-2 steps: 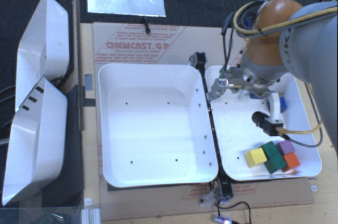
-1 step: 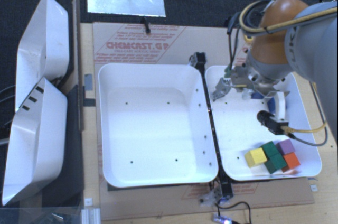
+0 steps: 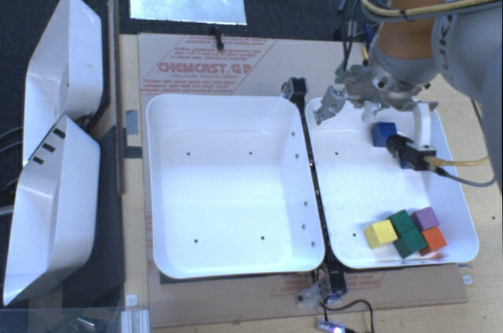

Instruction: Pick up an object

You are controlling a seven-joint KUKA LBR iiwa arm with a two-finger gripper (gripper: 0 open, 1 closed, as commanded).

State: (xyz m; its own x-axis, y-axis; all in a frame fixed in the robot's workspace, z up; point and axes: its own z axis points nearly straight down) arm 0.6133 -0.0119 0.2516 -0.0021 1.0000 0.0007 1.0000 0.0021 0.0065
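Blocks sit in the right bin (image 3: 346, 190): a blue block (image 3: 383, 133) lies near its upper edge, just below the arm's wrist, while a yellow block (image 3: 383, 232), a green block (image 3: 407, 233), a purple block (image 3: 427, 217) and an orange block (image 3: 433, 240) cluster touching one another in the lower right corner. The gripper (image 3: 346, 100) hovers over the upper left part of that bin, near the divide from the left bin (image 3: 228, 190); whether its claw is released or clenched cannot be told, and nothing shows between it.
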